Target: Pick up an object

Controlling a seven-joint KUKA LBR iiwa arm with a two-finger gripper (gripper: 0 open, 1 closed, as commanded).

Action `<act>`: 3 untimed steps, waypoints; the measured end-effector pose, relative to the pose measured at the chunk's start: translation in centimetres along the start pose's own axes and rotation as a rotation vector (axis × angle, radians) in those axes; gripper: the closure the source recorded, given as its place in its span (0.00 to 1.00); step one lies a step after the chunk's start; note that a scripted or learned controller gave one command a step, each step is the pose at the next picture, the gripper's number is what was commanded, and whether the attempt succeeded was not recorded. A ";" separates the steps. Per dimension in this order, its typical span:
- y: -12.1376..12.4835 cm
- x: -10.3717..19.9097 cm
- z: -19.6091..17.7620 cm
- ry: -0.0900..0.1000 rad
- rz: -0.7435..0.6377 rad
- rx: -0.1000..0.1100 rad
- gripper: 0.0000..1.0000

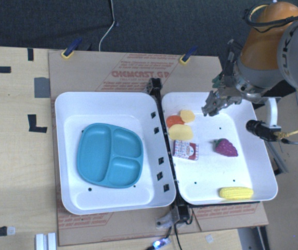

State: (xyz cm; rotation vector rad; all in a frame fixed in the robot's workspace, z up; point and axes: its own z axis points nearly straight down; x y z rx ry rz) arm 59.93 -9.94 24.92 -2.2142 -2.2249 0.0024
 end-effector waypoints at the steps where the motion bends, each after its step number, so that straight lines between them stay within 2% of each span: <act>1: -1.9 5.6 0.6 0.000 -0.001 0.001 1.00; 2: -2.2 11.3 2.2 0.000 -0.001 0.001 1.00; 3: -2.2 16.1 2.3 0.000 0.000 -0.001 1.00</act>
